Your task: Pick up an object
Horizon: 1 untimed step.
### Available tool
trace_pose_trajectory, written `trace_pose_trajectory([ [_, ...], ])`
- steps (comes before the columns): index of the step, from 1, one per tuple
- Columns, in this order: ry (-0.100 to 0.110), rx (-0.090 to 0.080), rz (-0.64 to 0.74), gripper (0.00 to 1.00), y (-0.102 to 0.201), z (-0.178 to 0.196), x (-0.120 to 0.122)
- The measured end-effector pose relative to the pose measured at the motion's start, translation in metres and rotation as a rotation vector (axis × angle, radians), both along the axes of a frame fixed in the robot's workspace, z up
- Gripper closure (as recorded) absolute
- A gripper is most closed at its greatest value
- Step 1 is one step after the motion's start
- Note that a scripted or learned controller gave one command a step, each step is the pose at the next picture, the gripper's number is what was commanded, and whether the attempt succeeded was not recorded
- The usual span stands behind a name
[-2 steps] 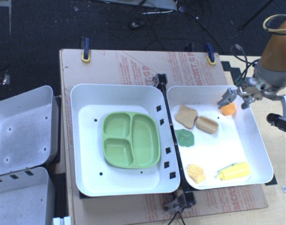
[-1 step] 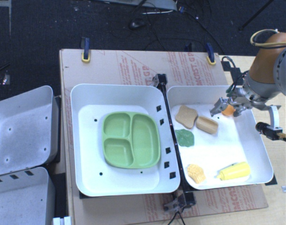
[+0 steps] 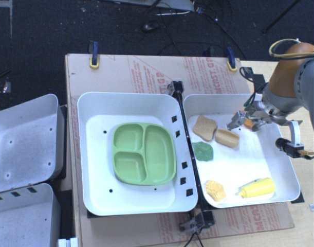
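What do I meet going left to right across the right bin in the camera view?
Green leaf piece → yellow corn → tan block → yellow bottle. The bread slice overlaps the leaf's span, so I leave it out. The gripper hovers over the bin's far side.

Tool (image 3: 242, 121) hovers above right bin (image 3: 280, 153) near tan block (image 3: 226, 138), bread slice (image 3: 204, 128)

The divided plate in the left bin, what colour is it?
The divided plate is pale green all over, with no pattern. The camera view shows it clearly.
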State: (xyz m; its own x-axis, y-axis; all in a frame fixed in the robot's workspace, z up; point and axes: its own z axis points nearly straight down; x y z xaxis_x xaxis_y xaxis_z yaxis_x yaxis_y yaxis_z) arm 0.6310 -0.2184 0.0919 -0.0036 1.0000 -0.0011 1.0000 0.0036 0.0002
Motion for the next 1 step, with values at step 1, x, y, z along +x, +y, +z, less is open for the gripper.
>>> trace_pose_trajectory([
  [1,-0.003,-0.001,0.002,1.0,0.0001,0.0116,0.0008],
])
